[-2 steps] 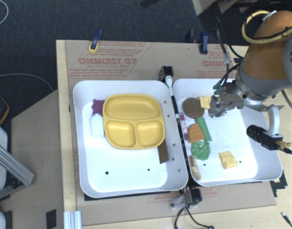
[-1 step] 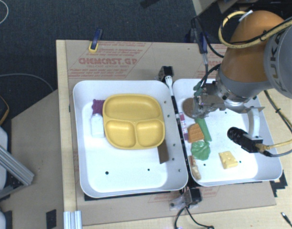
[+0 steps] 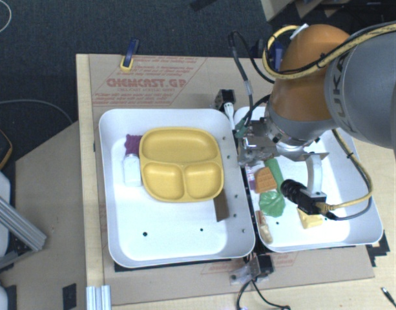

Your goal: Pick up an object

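Looming over the right bin, the arm hangs its tool above the bin's left side, its state impossible to tell. Approach step, I judge: the green object just below needs a descent.

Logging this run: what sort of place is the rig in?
Likely a robotics lab: two white bins on a protective-papered bench, loose cables, dark carpet, and toy-like items including a yellow divided plate.

Desk: brown surface carries red print behind the two bins, reading "CHEMCAST GP" in large letters. Smaller red lines above and below it are too small to read. No other legible markings.
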